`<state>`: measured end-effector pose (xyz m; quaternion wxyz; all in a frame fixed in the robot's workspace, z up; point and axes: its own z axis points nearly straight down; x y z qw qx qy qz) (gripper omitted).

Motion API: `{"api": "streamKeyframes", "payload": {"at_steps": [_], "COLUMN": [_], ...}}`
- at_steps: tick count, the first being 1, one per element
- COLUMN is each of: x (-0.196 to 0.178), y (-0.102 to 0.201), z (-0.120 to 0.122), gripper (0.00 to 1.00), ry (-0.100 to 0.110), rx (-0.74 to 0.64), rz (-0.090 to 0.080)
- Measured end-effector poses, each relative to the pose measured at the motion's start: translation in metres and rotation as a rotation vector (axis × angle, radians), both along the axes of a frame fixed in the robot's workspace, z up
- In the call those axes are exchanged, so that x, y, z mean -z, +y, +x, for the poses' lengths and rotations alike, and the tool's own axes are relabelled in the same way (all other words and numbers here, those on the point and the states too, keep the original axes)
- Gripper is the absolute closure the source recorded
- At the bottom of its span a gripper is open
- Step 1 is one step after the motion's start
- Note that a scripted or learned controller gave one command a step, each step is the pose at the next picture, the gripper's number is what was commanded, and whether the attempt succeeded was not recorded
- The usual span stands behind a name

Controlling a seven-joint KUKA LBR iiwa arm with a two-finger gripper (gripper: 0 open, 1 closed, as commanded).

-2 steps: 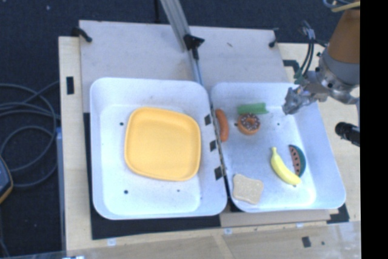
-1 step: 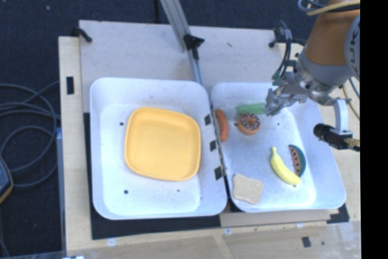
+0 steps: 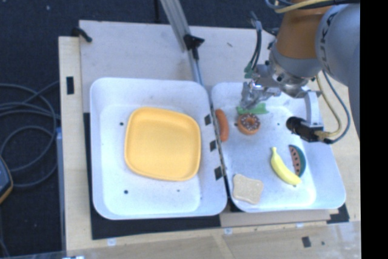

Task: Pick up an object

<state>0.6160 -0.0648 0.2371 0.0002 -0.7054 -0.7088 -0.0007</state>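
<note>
Grey arm lowers over the red toy strawberry in the right bin

Grey and orange, the KUKA arm reaches in from the right and brings its gripper (image 3: 251,94) down over the far-left part of the right shallow white bin (image 3: 321,194). Directly beneath the metal fingers sits a small round red toy with a green leafy top (image 3: 248,122), probably a strawberry. The green leaves lie just at the fingertips, so this looks like the chosen object. Whether the fingers are wide or narrow I cannot tell, since the wrist body hides them from above, and nothing shows the toy gripped between them.

The other toys lie scattered loosely across the same bin, which leaves room for a top-down approach: an orange-red sausage-shaped toy (image 3: 222,124) lies along the bin's left wall, just beside the strawberry; a yellow plastic banana (image 3: 283,167) and a slice of watermelon (image 3: 296,160) rest together toward the right; a tan slice of toy bread (image 3: 247,188) sits in the near corner. The left shallow white bin (image 3: 106,194) holds a square yellow plastic plate (image 3: 162,144), lying flat in its middle, well apart from the arm.

A risk, by my judgement, is the sausage's closeness to the target.
</note>
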Motion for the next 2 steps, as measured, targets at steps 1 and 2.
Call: {"api": "streamKeyframes", "payload": {"at_steps": [1, 2], "x": [0.007, 0.012], "y": [0.056, 0.102], "z": [0.014, 0.022], "gripper": [1.00, 1.00], "ry": [0.001, 0.001], "rx": [0.001, 0.002], "rz": [0.000, 0.000]}}
